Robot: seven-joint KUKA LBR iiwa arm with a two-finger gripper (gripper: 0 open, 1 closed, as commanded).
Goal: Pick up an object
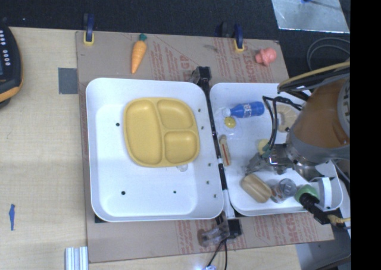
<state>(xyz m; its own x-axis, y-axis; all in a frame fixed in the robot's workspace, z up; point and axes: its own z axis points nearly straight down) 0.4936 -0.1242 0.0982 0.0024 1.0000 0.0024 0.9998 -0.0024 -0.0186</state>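
- Setting: robotics lab test bench (41, 144).
- Evidence: cardboard sheet (178, 60) clamped down with clips (88, 28); two white bins (98, 144); toy carrot (138, 53); loose cables (324, 55); control pendant (9, 63) at bench edge.

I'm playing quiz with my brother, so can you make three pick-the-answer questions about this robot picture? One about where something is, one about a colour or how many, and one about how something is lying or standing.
1. Where is the toy carrot?
A. In the left bin
B. On the brown board behind the left bin
C. On the yellow tray

2. How many sections does the yellow tray have?
A. Two
B. Three
C. Five

3. How is the blue bottle placed?
A. Lying on its side in the right bin
B. Standing upright in the right bin
C. Lying in the left bin

Answers:
1 B: the carrot rests on the board, outside the left bin.
2 B: one long section and two smaller ones.
3 A: its length runs flat along the floor of the right bin.
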